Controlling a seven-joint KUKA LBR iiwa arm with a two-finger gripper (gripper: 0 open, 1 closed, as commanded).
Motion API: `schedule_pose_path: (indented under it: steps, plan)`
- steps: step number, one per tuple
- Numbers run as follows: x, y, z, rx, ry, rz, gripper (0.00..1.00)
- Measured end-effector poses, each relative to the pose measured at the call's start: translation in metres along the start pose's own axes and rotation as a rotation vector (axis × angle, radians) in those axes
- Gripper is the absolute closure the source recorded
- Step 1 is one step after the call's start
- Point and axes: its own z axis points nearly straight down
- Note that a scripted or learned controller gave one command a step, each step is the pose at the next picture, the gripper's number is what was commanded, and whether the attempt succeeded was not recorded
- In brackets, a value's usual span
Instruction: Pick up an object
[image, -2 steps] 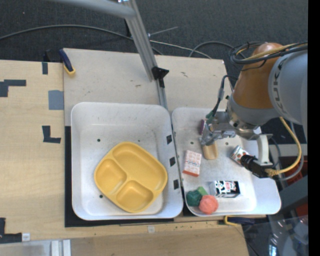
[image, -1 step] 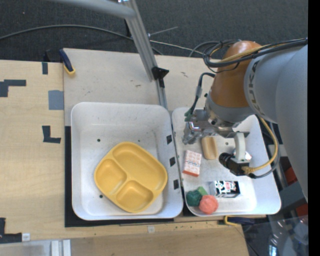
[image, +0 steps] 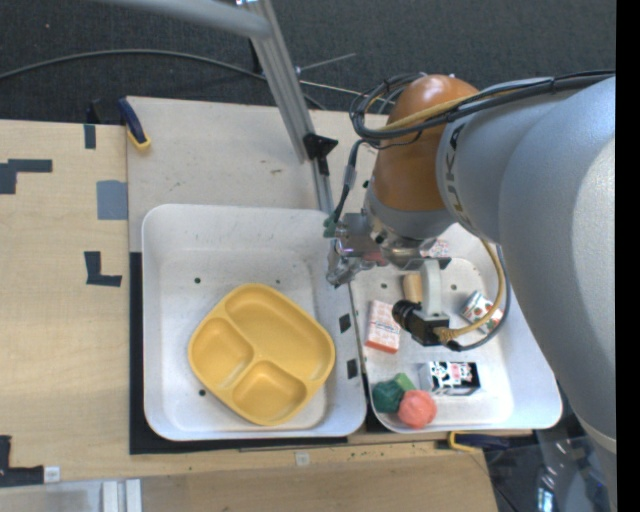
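1. A yellow tray (image: 262, 352) with three compartments lies flat in the bin (image: 175, 250) on the view's left.
2. The other bin (image: 520, 390) holds a small white-and-red box (image: 383, 327), a green piece (image: 390, 392), a red ball (image: 418, 408) and a black-and-white packet (image: 453, 376).
3. The green piece touches the ball, and both are near the packet.
4. The pincer (image: 342, 265) hangs over the wall between the bins, near the box.
5. Whether the pincer is wide or narrow cannot be told.
6. The arm (image: 540, 200) hides much of the other bin.
7. The print on the box and packet is too small to read.
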Motion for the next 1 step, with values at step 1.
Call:
schedule_pose_path:
  steps: [1]
  plan:
    - [0.0508,0.0161,0.0032,-0.001,0.000,0.000,1.00]
